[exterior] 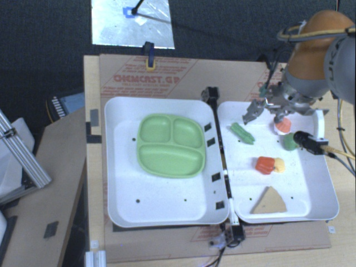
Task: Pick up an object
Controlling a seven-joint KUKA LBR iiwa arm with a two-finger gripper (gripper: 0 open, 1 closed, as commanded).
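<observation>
On the bench's right white bin [320, 196], the gripper [266, 108], fingers apart, is poised above the green pod-shaped toy [242, 133]; a centred descent is advised.

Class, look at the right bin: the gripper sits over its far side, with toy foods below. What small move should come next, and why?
Probably a short descent toward the green pod-shaped piece. The gripper hangs just above and beside it, nothing shows between its fingers, and that piece lies apart from the red and yellow item.
</observation>
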